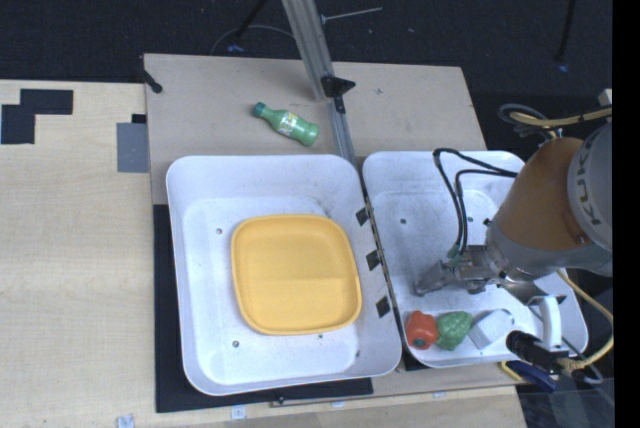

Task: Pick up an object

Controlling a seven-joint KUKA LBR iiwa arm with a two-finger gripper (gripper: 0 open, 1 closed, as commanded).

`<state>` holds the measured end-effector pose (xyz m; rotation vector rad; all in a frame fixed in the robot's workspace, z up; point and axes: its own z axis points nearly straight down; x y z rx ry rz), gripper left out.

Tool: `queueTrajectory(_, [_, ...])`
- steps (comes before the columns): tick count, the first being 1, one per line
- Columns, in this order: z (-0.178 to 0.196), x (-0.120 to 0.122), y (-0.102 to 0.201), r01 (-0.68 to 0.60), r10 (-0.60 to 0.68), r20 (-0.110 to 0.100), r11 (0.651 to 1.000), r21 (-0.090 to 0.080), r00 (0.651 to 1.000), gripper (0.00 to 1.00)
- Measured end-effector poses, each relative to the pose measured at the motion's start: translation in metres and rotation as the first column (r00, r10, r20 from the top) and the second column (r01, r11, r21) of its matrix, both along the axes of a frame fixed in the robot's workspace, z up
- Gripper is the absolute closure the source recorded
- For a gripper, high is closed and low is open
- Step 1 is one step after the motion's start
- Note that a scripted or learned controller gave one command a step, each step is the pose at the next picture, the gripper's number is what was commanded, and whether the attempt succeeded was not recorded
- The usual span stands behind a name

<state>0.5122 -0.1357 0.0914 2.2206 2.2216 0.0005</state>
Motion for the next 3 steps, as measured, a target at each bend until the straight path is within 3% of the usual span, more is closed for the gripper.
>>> queueTrajectory(1, [0.012,0.001,-0.001,0.003,-0.003,0.003,1.000,0.000,1.000,1.00])
queueTrajectory(3, [0.113,0.011,-0.018,0.001,-0.001,0.004,1.000,-0.001,1.000,1.00])
